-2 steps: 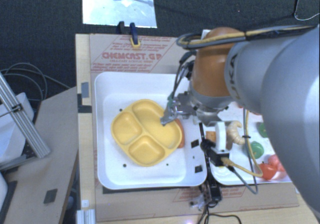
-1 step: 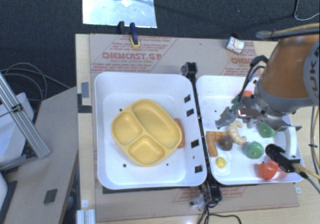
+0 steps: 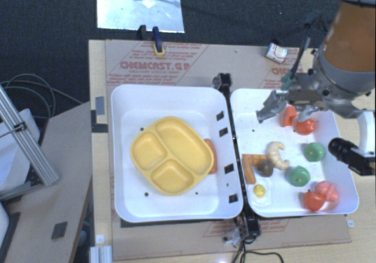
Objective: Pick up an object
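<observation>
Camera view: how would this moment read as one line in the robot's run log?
arm: over right bin | gripper: above orange toy, hold unconfirmed | left bin: yellow divided plate | task: unfinished

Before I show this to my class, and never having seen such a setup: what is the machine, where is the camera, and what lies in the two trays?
The camera looks down at a slant on a bench. The grey arm with an orange band reaches in from the right; its gripper hangs over the right bin, above an orange toy. I cannot tell whether it holds anything. That bin also has two green toys, a cream croissant, a fried egg and a red toy. The left bin holds a yellow divided plate.
</observation>
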